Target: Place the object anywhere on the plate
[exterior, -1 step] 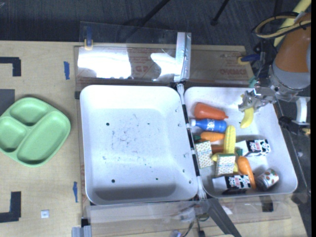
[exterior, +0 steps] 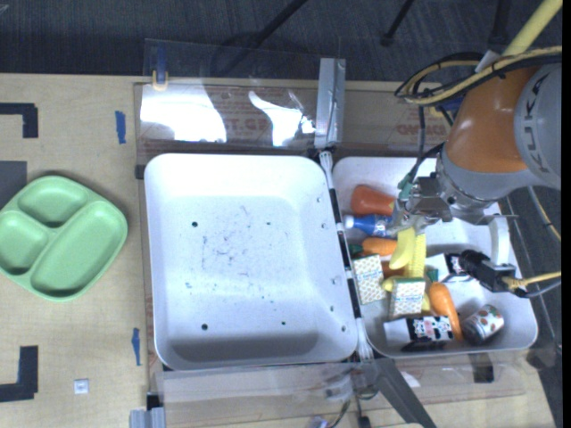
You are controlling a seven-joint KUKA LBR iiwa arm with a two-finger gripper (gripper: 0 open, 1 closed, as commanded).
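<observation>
Green plate (exterior: 61, 237) — three compartments; glossy

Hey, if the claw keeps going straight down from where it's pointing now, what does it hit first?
Most likely the yellow toy lying in the right bin, just below the claw. Depth is hard to judge from this slanted view, so the neighbouring orange piece is possible too.

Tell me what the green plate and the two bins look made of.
Green plate: probably molded plastic, matte pale green with soft rounded compartment edges. Left bin: likely plastic, smooth white, scuffed with faint marks. Right bin: same white material, apparently.
</observation>
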